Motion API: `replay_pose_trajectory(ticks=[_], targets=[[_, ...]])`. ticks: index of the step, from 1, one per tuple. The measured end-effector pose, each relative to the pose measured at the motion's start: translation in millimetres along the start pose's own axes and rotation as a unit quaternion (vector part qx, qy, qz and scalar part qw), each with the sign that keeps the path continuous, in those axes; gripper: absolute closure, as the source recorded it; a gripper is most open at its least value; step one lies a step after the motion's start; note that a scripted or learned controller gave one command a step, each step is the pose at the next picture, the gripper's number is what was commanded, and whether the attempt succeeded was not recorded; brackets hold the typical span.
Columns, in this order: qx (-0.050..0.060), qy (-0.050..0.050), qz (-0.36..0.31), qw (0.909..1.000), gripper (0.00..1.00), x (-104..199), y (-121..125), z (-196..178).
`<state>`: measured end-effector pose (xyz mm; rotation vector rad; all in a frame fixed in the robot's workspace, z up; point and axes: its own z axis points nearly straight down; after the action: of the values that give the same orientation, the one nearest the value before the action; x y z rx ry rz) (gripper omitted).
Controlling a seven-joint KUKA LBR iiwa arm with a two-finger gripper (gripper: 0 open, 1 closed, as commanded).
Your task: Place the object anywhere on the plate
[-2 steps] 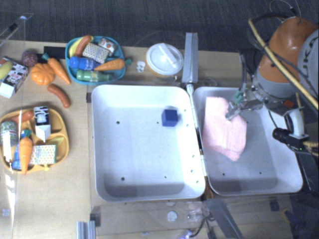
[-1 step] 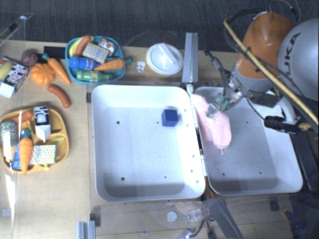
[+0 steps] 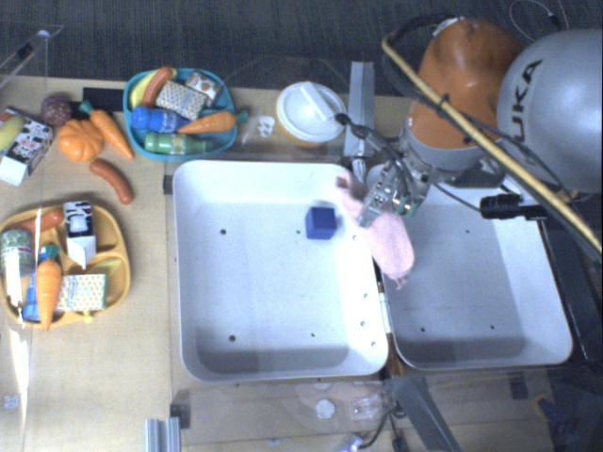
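While the two-finger gripper (image 3: 384, 199) hangs over the seam between the two bins, its fingers are clamped on a limp pale pink cloth (image 3: 391, 240) that droops below them. Left of it, well apart, a small blue cube (image 3: 321, 221) rests in the left white bin (image 3: 236, 347).

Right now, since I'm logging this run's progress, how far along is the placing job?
Done: nothing yet. In hand: the gripper sits over the bins' shared wall, touching a pink soft object; whether it grips it is unclear. The blue cube lies in the left bin. Left: carrying the object to the round white dish behind that bin, probably the plate.
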<state>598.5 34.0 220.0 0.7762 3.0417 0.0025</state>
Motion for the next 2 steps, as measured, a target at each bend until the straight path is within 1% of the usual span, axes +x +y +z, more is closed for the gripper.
replay_pose_trajectory(ticks=[1, 2], targets=[[-0.001, 0.0, -0.199, 0.9801, 1.0, 8.7, 58.6, 4.2], [-0.002, -0.001, -0.248, 0.9687, 1.0, 25.5, 108.3, -0.9]])
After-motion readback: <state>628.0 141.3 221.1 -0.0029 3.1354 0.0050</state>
